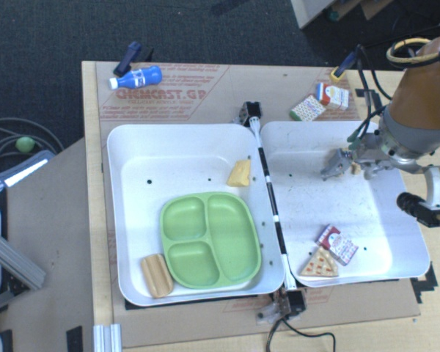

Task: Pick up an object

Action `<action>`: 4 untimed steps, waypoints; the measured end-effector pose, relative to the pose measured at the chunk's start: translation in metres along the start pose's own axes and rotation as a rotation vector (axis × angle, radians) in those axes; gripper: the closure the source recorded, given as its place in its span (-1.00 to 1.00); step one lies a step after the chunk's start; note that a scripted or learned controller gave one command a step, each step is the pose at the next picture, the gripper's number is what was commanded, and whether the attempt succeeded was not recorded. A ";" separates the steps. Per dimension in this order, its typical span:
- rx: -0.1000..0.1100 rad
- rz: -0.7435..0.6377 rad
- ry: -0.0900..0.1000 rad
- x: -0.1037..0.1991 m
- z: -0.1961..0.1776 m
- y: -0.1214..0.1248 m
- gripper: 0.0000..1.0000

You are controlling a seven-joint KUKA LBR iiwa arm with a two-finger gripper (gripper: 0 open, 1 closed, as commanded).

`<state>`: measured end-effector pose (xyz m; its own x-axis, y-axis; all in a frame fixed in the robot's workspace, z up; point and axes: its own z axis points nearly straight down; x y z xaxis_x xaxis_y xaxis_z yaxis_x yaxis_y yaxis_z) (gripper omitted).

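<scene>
Lettering on the desk (205, 86) was too faint to read. Jaws (339, 164) hovered spread and empty over the right bin (396, 218); a red snack packet (337, 244) lay diagonally near its front beside a waffle wedge (319, 265).

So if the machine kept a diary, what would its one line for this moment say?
arm: over right bin upper part | gripper: nothing seen held | right bin: red packet, waffle slice | left bin: green tray
</scene>
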<state>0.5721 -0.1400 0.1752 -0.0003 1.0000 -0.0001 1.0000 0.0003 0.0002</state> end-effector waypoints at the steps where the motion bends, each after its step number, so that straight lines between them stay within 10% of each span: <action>1: -0.002 0.000 -0.001 -0.021 0.013 0.063 -1.00; 4: -0.013 -0.001 -0.005 -0.028 0.084 0.086 -1.00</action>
<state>0.6586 -0.1678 0.0913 -0.0015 1.0000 -0.0048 0.9999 0.0016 0.0129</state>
